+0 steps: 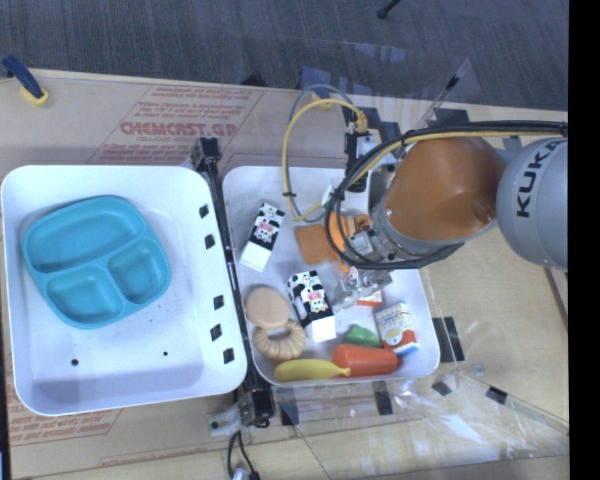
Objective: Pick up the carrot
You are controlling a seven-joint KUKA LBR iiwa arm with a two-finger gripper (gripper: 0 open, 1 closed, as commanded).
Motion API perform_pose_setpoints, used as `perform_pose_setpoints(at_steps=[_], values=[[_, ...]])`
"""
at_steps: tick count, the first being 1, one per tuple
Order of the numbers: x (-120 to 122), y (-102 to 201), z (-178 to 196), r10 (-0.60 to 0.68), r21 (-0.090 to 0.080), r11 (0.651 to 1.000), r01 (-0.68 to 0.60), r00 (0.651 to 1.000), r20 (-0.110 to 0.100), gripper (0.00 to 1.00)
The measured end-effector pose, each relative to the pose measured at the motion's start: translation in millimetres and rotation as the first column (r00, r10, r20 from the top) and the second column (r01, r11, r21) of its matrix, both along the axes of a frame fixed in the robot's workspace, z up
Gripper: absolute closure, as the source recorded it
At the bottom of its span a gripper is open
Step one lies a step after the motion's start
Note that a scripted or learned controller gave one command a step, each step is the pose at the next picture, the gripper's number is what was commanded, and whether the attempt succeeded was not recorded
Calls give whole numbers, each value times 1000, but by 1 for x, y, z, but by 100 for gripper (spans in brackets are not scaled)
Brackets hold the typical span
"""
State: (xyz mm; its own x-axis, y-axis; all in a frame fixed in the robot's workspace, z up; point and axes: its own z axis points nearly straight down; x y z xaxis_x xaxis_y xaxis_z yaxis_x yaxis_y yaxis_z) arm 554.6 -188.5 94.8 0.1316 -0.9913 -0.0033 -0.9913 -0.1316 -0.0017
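The gripper hangs low over the middle of the right bin (whether its fingers are open or closed, I cannot tell). The carrot lies near the bin's lower edge, beside a banana.

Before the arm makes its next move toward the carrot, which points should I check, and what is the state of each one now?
1. Carrot lies in the right bin, near its front edge: ok.
2. Gripper over the carrot: not ok, it sits further back.
3. Finger state: cannot tell.
4. Space around carrot: not ok, banana and small bottle lie close.
5. Carrot held: not ok.
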Motion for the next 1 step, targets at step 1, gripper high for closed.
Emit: perform_pose_setpoints(at_steps=[1], values=[[-7,82,123,-15,-3,1000,15,1000,13,100]])
